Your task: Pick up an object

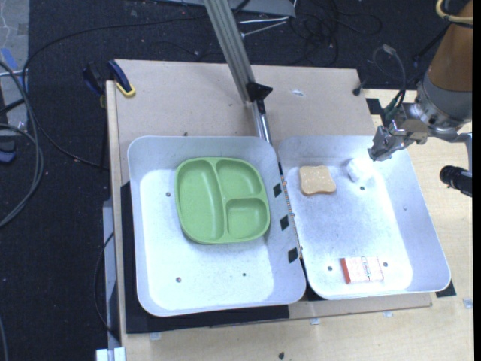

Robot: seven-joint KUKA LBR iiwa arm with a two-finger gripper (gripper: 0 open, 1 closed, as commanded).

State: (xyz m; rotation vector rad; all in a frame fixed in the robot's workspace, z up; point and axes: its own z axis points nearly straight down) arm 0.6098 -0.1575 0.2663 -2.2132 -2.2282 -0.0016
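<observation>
The right bin (409, 224) holds a tan slice of toast (317, 180) near its back left, a small white object (355, 171) at the back, and a red and white packet (363, 269) near the front. My gripper (380, 150) hangs over the bin's back right corner, a little to the right of and above the white object. Nothing shows between its fingers.
A green divided plate (223, 200) lies in the left bin (158, 277). A slanted metal pole (234, 40) runs from the top of the view down to the seam between the bins. Cables lie on the dark floor around the bench.
</observation>
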